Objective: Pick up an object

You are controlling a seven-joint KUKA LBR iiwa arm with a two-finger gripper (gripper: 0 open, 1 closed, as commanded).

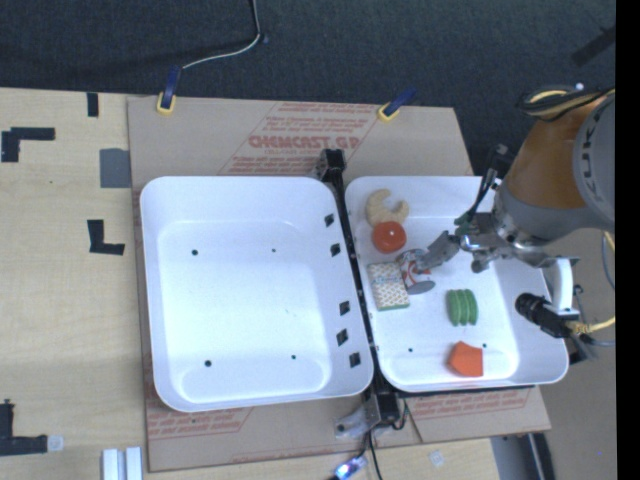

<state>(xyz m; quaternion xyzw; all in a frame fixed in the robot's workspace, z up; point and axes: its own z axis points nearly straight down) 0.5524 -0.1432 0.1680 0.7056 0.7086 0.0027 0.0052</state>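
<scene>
Scanning l to r: left bin (180, 208) on the surface has nothing in it to pick. Right bin (520, 368) carries all the candidates. By its left wall, toward the far edge, sits a tan curved piece (385, 208), w/ a red-orange ball (389, 236) just nearer the front, close beside it. Next down the same wall is a flat checkered pad (388, 285), long axis running roughly far-to-near. Toward the middle a green ridged item (461, 307) lies w/ long axis also far-to-near, & an orange block (466, 359) sits near the front edge.

Key relation: pincer (420, 271) is low over the bin's left-centre, arm coming in from the right edge at a slant. Its tip is right at the pad's right edge, prob touching or just above it; the ball is just up-left of the tip, green item well to the right & nearer the front. So the pad looks like the nearest target, the ball second.

Pincer state: can't tell — tip is small & blurred against the pad. Nothing seen between the tips, so no grip claimed. Judgement: the pad is flat, likely hard to pinch from above; the ball may roll
</scene>
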